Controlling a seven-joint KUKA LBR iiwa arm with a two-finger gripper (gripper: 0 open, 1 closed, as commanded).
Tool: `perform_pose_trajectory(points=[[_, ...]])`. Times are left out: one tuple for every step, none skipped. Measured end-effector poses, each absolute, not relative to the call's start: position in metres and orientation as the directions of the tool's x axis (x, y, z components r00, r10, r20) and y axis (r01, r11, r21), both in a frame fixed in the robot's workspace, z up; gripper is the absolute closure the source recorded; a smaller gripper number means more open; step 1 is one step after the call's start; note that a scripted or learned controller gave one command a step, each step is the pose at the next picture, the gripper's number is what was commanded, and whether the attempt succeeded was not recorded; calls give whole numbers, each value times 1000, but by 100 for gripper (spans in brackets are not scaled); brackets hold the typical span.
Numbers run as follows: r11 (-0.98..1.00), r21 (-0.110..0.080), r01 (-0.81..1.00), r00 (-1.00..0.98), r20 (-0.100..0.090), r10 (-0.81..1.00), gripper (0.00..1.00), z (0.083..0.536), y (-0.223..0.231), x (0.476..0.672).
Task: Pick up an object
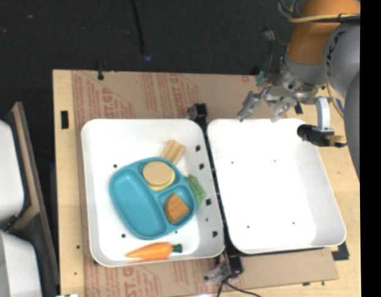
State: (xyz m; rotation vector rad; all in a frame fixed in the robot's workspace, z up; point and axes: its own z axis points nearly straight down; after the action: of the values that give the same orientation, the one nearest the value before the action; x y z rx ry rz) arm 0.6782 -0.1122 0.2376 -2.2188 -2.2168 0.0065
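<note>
Dark floor all round, and on it a plywood tabletop (141, 88) carrying two shallow white bins side by side. I'm up at the far edge of the right bin (274, 228), my gripper (263, 110) hanging over its back rim with the two fingers spread apart and nothing between them. Orange band (317, 26) sits just above my wrist.

Everything worth grabbing lies in the left bin (101, 141), well apart from me, down and across the divide. A teal divided tray (147, 200) sits near the middle of that bin. In its compartments: a round tan biscuit-like disc (159, 174) toward the back, and a brown toast-like piece (177, 208) just in front of it. A pale wooden block (174, 151) pokes out past the tray's far edge, touching it. A green piece (196, 189) shows at the tray's right side, partly hidden, so I can't name it. Closest to the camera, a toy carrot (154, 250) lies flat on the bin floor, near the front rim.

My upper arm is cut off at the frame's top and right.
</note>
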Motion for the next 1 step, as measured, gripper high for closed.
perform_pose_trajectory(points=[[0,1,1000,0,0,1000,0,242,-112,680]])
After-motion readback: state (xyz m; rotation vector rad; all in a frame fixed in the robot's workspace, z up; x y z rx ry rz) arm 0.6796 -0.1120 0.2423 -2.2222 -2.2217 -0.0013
